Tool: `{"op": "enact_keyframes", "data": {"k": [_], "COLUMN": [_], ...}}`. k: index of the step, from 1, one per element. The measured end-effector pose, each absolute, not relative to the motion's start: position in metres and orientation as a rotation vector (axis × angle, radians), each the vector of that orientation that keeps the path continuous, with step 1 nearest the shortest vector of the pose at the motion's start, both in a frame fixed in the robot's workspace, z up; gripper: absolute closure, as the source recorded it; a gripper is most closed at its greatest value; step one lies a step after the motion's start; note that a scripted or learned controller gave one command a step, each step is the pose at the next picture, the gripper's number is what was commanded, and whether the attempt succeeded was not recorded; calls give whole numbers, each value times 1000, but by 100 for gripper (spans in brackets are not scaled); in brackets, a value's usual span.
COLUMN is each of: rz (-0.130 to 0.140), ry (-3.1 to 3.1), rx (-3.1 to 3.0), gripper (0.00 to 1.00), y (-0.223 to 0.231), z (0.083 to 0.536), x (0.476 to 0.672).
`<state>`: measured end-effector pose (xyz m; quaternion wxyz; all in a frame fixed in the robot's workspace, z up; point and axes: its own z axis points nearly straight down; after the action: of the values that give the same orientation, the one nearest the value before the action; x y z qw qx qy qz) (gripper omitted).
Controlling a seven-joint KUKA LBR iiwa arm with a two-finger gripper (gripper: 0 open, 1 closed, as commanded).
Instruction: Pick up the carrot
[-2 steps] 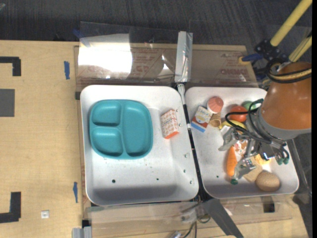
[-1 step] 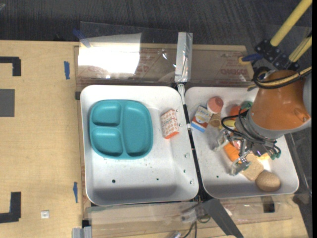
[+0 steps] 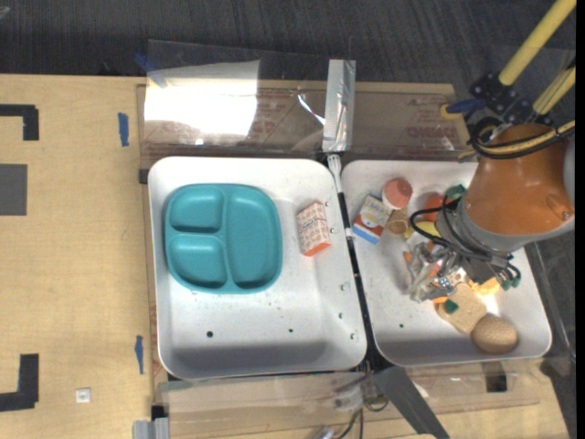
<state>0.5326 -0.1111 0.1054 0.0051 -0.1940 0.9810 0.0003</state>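
Note:
My gripper [image 3: 428, 271] is low in the right bin [image 3: 393, 332], under the arm's orange band [image 3: 516, 186], among a cluster of toy foods. A small orange piece [image 3: 445, 285], likely the carrot, peeks out right beside the gripper, mostly hidden by it. Whether the gripper touches or holds it cannot be made out from this slant.
The right bin also holds a tan bread-like piece [image 3: 466, 309], a brown potato [image 3: 494, 335], a pink round item [image 3: 398, 191], a small carton [image 3: 373, 216] and a green item [image 3: 454, 193]. In the left bin [image 3: 256, 337] are a teal divided plate [image 3: 222, 237] and a small box [image 3: 313, 228].

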Motion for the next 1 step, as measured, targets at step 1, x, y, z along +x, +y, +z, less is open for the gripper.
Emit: {"op": "enact_keyframes", "data": {"k": [1], "rz": [-2], "ry": [3124], "rx": [-303], "gripper": [100], "y": [-173], "z": [119], "x": [500]}}
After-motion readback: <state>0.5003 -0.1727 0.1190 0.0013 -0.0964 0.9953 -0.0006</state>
